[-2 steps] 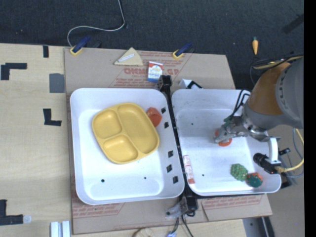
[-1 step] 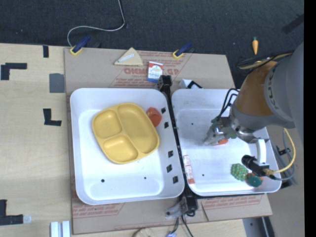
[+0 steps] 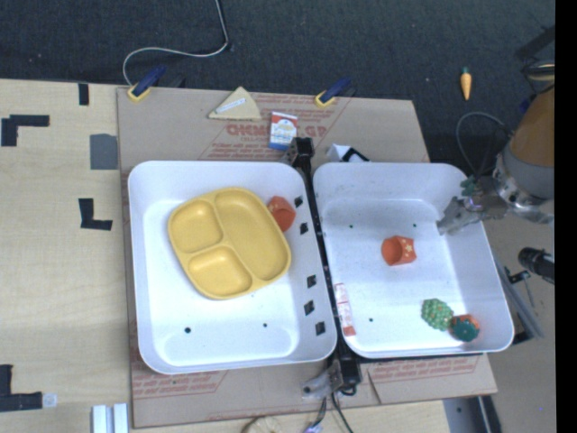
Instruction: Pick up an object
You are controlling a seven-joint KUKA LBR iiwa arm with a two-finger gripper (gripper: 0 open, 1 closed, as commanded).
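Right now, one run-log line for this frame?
gripper: over right bin's right rim, nothing seen held | orange cup: right bin centre | green ball: near corner | yellow tray: left bin

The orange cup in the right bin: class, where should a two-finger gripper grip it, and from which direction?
Probably from straight above, fingers closing across the orange cup body. It sits alone on the right bin floor, apart from the walls and the green toy, so both sides look reachable.

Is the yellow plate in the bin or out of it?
In. The yellow plate lies flat on the floor of the left bin, inside its white walls.
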